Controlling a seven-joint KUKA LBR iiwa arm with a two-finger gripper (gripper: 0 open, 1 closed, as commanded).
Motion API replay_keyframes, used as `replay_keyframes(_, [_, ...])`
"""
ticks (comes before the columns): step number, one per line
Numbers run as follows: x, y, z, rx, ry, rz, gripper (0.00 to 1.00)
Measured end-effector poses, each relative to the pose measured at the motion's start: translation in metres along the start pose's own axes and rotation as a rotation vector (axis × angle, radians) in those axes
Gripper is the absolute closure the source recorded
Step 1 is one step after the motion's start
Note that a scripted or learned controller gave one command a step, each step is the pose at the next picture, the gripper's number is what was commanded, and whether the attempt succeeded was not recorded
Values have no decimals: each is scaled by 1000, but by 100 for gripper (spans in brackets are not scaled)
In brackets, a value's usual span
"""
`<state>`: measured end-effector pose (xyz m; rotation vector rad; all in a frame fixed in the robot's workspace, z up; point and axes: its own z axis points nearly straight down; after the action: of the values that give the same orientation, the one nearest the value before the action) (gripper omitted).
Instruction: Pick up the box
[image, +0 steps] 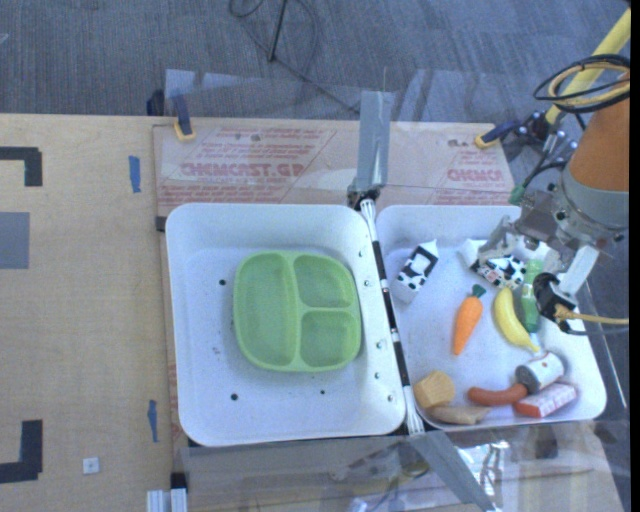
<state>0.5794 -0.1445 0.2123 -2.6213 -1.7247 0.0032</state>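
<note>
Right bin (592, 395): box (416, 270), cow-patterned, tilted near the left wall; carrot (466, 322), banana (513, 318), sausage (496, 394) toward the middle and front edge. Gripper (503, 262) near the back right corner, pinching a second cow-patterned carton (500, 271). Left bin (190, 300): green divided plate (297, 311).

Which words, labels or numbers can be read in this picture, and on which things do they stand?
"CHEMCAST GP", in red, mirrored and faint, on the protective sheet behind the left bin.
A second red print, cut short and too blurred to read, on the sheet behind the right bin.
The cow-patterned box and the red and white packet: any print is too small to read.
</note>
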Motion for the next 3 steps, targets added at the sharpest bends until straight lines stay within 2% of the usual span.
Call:
replay_keyframes(1, [13,-115,29,-1,-1,77,0])
replay_keyframes(2, [11,-114,20,-2,-1,82,100])
replay_keyframes(3, [86,-29,-3,-4,-1,45,100])
